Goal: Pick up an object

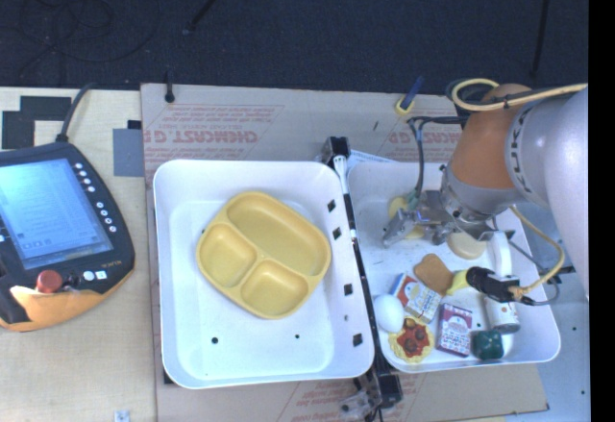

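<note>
My gripper [407, 226] is low in the upper left part of the right bin [548, 345], under the orange band of the arm. A small yellow item [397, 208] lies right beside it, touching or nearly so; nothing visibly sits in its grasp. Lower in the same bin lie a brown flat piece [433, 272], a white egg [388, 312], a red and white packet [419, 299], a dark red box [455, 329], a green item [487, 345] and a red fruit-like piece [411, 340]. A pale round item [468, 245] shows just under the wrist.
The left bin [183, 334] holds a yellow divided plate [263, 253]. A black ridge [348, 237] separates the two bins. A teach pendant [53, 233] lies on the bench at far left. A white can [503, 314] stands near the right bin's right wall.
</note>
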Tool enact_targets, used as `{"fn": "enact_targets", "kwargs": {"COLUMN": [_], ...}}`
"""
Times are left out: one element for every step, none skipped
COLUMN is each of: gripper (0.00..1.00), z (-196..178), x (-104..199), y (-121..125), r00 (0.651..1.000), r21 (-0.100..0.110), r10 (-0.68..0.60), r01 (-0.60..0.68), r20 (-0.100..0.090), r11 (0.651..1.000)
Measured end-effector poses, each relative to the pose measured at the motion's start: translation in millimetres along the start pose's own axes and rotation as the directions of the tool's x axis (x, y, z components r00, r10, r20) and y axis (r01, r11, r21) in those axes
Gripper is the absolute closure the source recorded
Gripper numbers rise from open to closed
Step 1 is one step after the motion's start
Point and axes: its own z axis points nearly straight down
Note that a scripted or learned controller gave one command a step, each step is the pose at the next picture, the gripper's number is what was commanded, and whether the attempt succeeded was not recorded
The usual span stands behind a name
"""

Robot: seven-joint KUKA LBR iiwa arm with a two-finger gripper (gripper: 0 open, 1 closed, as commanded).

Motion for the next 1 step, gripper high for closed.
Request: {"fn": "enact_targets", "kwargs": {"gripper": [0.00], "z": [-0.4], "x": [11.4], "y": [-46.0], "r00": [1.000], "r21": [0.000], "r10": [0.003], "r01": [-0.003], "r20": [0.000], "r11": [1.000]}}
